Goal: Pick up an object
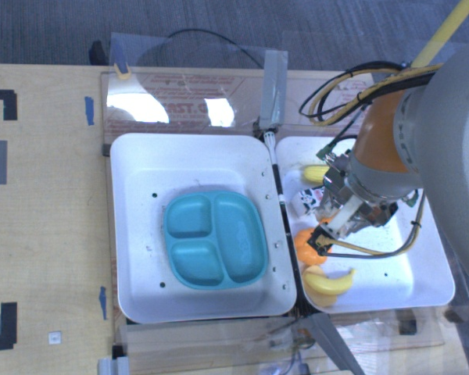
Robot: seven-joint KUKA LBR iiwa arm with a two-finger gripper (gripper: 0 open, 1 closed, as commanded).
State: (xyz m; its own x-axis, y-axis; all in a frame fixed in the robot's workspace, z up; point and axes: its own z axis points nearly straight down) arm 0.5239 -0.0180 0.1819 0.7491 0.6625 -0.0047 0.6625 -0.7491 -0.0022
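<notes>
Claw is hanging over the right bin; can't tell if it's spread or pinching. Orange round thing is sitting just below-left of it, with a yellow banana lying further down and a second yellow piece just above. Teal plate is sitting well left.

You are looking at an orange lying near the left wall of the right bin, a banana curved just beside it toward the front, a yellow item farther back.
</notes>
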